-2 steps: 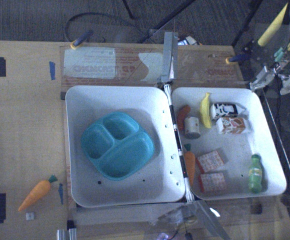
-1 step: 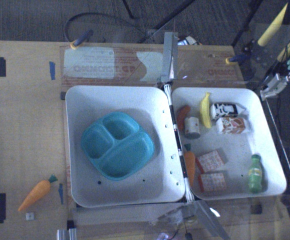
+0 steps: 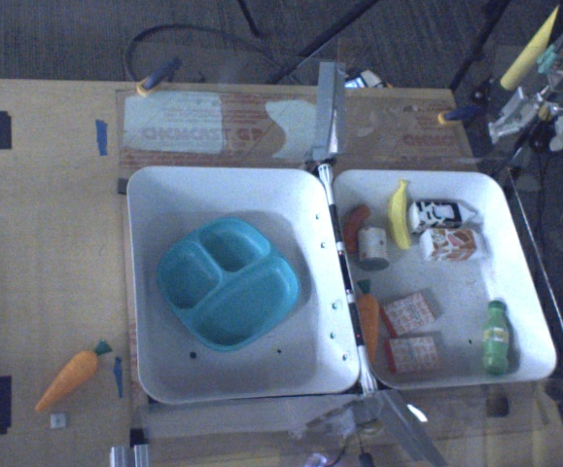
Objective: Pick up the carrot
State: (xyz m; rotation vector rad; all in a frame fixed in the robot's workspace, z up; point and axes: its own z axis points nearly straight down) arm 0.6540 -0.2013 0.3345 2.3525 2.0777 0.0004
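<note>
Orange carrot with a green top (image 3: pixel 67 379) lies on the wooden bench (image 3: pixel 48 261) near its front left corner, outside the left white bin (image 3: pixel 164 193). Its long axis runs on a slant, the leafy end towards that bin and the tip towards the bench's front left corner.

A second orange carrot (image 3: pixel 369 324) lies in the right white bin (image 3: pixel 529 309), against its left wall. Its axis runs along that wall, green end to the far side and tip to the front edge.

A teal divided plastic plate (image 3: pixel 228 280) sits mid-left bin. A yellow banana (image 3: pixel 399 214) lies near the right bin's far edge, and a green plastic bottle (image 3: pixel 496 337) near its front right corner.

The gripper (image 3: pixel 529 115) hangs beyond the right bin's far right corner, well apart from both carrots; whether it is open or closed cannot be told.
</note>
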